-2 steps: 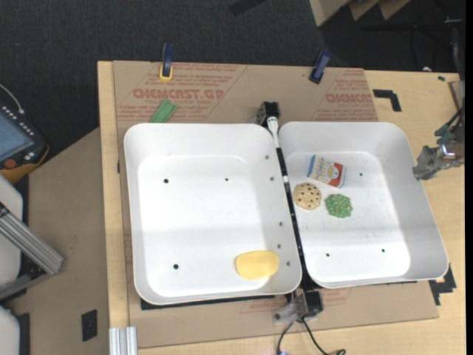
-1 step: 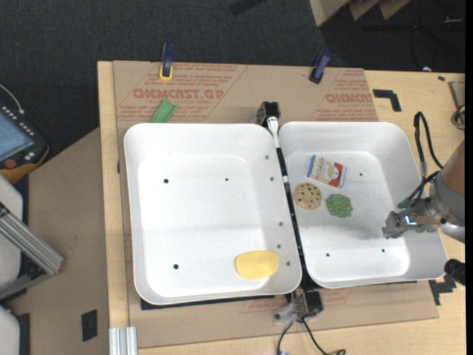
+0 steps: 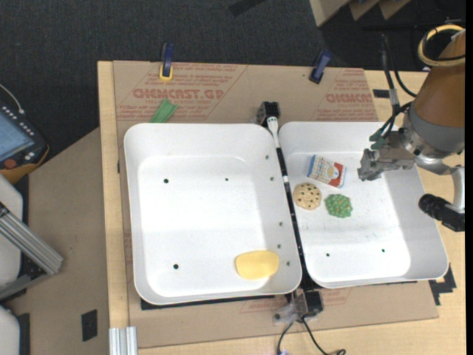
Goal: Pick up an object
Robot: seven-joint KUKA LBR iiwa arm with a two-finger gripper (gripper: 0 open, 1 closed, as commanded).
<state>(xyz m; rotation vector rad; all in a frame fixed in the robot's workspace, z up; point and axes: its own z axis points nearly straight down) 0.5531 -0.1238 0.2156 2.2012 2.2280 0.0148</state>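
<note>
White right bin point(image 3: 414, 261) holds carton point(image 3: 326, 171), cookie point(image 3: 307, 195) and green piece point(image 3: 339, 205), close together. Jaws point(image 3: 369, 166) hover just right of carton; their opening cannot be told. Advise descending squarely over one item, avoiding its neighbours.

A robotics lab, by the look of it: a brown cardboard-covered worktop point(image 3: 222, 87) held by blue spring clamps point(image 3: 167, 59), two shallow white plastic bins point(image 3: 140, 198) joined edge to edge, loose black cables point(image 3: 388, 65), a silver aluminium rail point(image 3: 29, 242), and dark carpet floor point(image 3: 66, 21) around.
</note>
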